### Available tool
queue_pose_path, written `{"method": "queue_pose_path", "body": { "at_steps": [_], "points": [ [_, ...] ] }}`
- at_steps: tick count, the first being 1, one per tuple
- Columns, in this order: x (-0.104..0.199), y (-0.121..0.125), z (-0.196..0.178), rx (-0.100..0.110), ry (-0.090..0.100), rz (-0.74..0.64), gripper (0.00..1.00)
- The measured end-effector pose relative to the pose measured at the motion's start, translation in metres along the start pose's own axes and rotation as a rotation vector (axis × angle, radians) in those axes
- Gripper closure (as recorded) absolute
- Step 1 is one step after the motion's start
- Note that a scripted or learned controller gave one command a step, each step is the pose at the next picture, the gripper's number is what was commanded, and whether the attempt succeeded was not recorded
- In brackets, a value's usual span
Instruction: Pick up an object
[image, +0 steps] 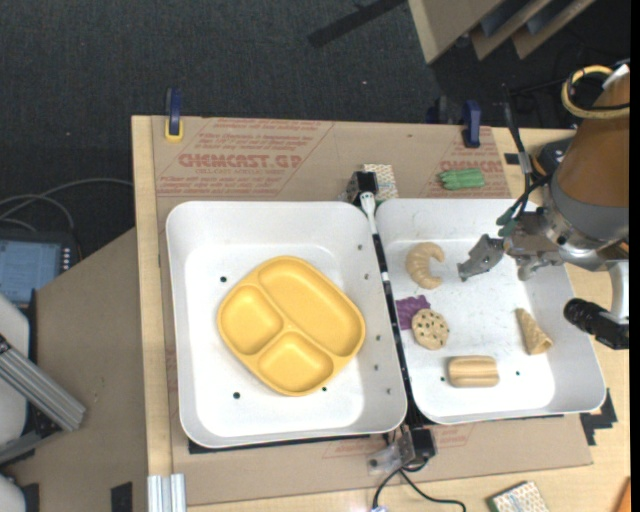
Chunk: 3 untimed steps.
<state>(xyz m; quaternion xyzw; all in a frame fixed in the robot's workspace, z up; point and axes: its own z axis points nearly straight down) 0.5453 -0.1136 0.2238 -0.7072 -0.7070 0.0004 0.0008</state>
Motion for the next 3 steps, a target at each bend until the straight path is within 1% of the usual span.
{"method": "queue_pose_path", "body": {
  "at_steps": [1, 2, 3],
  "points": [
    [0.015, 0.077, 0.138, -0.015, -0.002, -0.004, 0.00],
    [0.014, 0.073, 0.129, -0.005, -0.002, 0.000, 1.00],
    [0.087, 0.045, 0.035, -0.005, 0.000, -0.005, 1.00]
  ]
}}
